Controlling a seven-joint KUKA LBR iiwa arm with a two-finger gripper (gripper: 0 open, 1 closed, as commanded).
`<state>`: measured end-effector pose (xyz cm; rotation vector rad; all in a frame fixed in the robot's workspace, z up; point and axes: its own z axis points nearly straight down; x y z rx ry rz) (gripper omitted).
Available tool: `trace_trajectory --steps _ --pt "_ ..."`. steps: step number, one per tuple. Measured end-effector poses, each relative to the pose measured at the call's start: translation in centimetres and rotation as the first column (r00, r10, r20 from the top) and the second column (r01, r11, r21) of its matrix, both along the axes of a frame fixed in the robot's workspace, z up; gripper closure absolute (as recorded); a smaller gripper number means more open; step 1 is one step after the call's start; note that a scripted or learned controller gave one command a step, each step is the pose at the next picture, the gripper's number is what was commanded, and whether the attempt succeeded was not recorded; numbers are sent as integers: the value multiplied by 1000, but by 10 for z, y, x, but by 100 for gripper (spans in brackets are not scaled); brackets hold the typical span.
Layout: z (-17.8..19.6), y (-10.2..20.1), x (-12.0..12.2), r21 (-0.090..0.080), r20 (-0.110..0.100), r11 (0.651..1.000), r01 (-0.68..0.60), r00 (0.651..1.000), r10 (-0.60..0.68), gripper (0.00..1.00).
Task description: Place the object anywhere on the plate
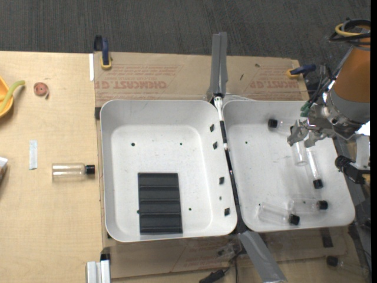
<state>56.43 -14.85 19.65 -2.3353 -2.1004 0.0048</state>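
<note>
A black ridged plate (159, 202) lies flat in the left bin (118, 122), toward its front. The right bin (253, 158) holds several clear bottles with black caps. One bottle (307, 163) lies lengthwise just below my gripper (301, 137), its cap (318, 184) pointing to the front. My gripper hangs over the upper end of that bottle at the bin's right side. Nothing can be seen lifted between its parts. Another bottle (273, 213) and a third bottle (307, 205) lie near the front wall. A fourth bottle (278, 124) rests at the back.
A metal divider bar (219, 63) runs between the bins. On the wooden bench to the left lie a spare bottle (70, 170), a white strip (33, 155), a pink disc (40, 88) and a yellow object (6, 96). Clamps (101, 50) hold the cardboard at the back.
</note>
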Motion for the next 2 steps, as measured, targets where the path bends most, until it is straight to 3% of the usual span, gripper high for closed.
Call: trace_trajectory --steps 1,2 --pt "0 0 0 0 0 1000 0 1000 0 0" --pt "-46 -62 94 -1 2 996 -94 996 94 0"
